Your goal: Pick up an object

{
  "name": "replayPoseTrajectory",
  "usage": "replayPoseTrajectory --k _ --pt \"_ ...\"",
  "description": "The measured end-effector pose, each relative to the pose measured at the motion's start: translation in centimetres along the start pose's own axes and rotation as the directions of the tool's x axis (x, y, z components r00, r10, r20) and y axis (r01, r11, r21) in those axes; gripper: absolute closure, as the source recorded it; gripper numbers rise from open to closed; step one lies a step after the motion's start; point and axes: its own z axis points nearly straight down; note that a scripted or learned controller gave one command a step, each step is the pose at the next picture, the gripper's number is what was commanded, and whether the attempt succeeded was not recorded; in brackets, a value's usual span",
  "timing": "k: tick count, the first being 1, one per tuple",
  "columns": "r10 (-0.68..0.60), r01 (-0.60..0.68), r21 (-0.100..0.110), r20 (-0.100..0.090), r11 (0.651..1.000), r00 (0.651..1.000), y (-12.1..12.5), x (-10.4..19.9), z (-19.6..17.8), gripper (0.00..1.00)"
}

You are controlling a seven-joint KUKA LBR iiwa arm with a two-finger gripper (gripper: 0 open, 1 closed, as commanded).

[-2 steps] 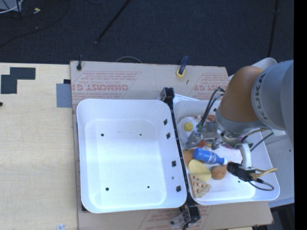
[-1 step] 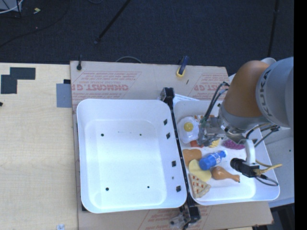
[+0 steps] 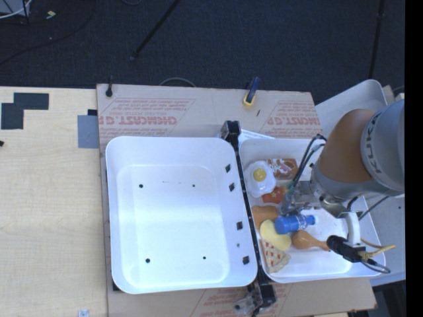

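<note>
The counter is pale wood, and a sheet of brown cardboard with red letters lies on it under both bins. Far behind the blue bottle the floor is dark, with thin cables on it. A blue and yellow clamp bites the back edge of the cardboard, up and a little left of the blue bottle. The left bin sits to the left of the blue bottle, and its white bottom shows wide and plain, with a few small dark dots. The two bins touch, and black clips sit along the wall between them. The right bin holds the blue bottle and a pile of toys, all packed in its left half, so there is more room to the right of the blue bottle. A toy egg sits up and left of the blue bottle. A yellow round thing touches the blue bottle on its lower left. A waffle piece lies below that, near the front rim. A brown pear-shaped thing lies just below and right of the blue bottle. The grey arm comes in from the right, and the claw is right by the blue bottle, on its far side. I cannot tell how far open the claw is, or if it has hold of anything.
</note>
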Motion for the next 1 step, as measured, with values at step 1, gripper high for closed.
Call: replayPoseTrajectory --k 1 --pt "-0.009 0.009 -0.016 0.000 1.000 1.000 7.31 6.26 -10.95 1.00"
